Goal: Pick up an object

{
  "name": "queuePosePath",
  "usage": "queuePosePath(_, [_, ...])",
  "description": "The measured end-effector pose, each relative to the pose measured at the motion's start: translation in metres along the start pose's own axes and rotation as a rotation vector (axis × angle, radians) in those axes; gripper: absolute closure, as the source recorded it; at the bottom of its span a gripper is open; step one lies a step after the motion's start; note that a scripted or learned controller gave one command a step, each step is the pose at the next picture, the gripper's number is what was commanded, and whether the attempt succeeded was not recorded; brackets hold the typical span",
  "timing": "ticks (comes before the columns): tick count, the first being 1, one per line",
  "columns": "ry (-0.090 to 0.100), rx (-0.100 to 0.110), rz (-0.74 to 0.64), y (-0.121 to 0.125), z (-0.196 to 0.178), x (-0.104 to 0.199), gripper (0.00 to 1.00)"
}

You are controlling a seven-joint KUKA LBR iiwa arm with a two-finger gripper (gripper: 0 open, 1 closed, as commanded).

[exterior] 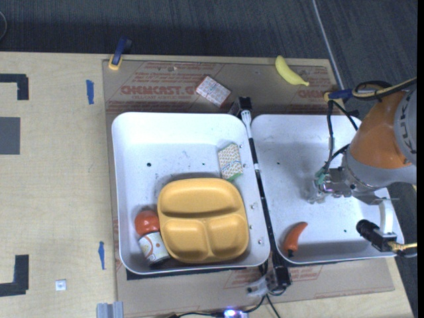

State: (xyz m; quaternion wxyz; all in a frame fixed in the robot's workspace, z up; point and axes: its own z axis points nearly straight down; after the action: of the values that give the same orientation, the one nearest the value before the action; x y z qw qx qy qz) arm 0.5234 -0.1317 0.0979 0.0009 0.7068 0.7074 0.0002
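While gripper [322, 189] hovers | curved orange chili [295, 236] | smooth white bin [285, 144]

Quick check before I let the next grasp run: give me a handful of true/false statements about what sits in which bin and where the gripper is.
1. The yellow divided tray lies in the left bin. True.
2. The orange chili pepper lies in the left bin. False: it is in the right bin, near the front edge.
3. The banana is inside the right bin. False: it lies on the cardboard behind it.
4. The gripper is over the right bin. True.
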Motion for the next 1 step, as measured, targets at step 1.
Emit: queuePosePath(1, [0.000, 0.000, 0.001, -0.0056, -0.0357, -0.0210, 1.00])
